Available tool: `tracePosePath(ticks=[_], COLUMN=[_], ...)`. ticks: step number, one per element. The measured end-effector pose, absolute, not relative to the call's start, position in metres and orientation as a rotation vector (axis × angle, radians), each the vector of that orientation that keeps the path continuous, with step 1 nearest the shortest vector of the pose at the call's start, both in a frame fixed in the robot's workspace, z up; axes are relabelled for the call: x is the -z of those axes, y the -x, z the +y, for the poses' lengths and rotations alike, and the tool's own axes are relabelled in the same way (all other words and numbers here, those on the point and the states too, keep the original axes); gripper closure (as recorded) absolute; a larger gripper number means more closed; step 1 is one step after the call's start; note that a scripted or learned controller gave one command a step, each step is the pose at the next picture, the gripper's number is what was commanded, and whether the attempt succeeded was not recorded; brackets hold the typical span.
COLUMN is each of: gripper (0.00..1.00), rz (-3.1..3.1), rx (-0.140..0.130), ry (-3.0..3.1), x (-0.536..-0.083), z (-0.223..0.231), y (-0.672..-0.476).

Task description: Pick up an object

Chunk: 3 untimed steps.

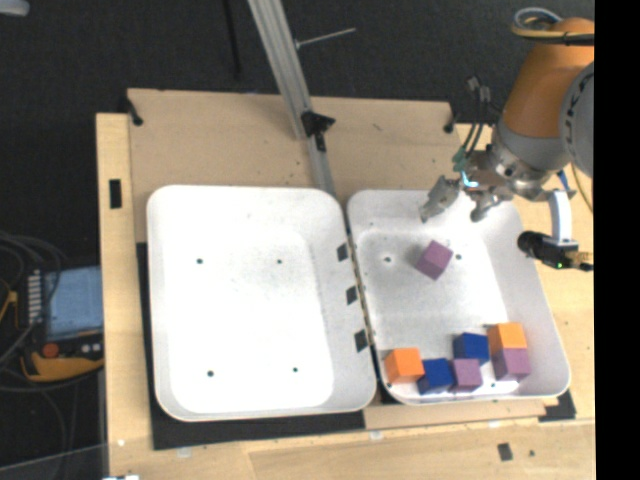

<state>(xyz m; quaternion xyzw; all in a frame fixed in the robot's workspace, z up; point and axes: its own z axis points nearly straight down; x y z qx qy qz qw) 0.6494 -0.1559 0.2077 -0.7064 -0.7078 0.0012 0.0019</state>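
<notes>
One purple block [434, 259] lies alone near the right bin's [400, 220] far edge; the claw [460, 203] hovers above, apparently spread and empty, needing descent.

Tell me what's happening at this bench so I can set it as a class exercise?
A robot arm reaches in from the right, its gripper open above the far end of the right bin, holding nothing. A lone purple block lies just below it. Six more blocks, orange, blue and purple, cluster along that bin's near edge. The left bin sits alongside. Nothing has been picked up yet.
</notes>
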Motion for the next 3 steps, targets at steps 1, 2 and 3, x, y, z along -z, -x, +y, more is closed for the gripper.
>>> tracePosePath(ticks=[1,2,3], gripper=[0.00,0.00,0.00], rz=[-2.227,-2.224,-2.220], rx=[-0.002,-0.005,-0.006], ry=[2.218,2.218,2.222], x=[-0.211,-0.170,-0.121], z=[-0.157,-0.158,-0.167], y=[-0.650,-0.652,-0.647])
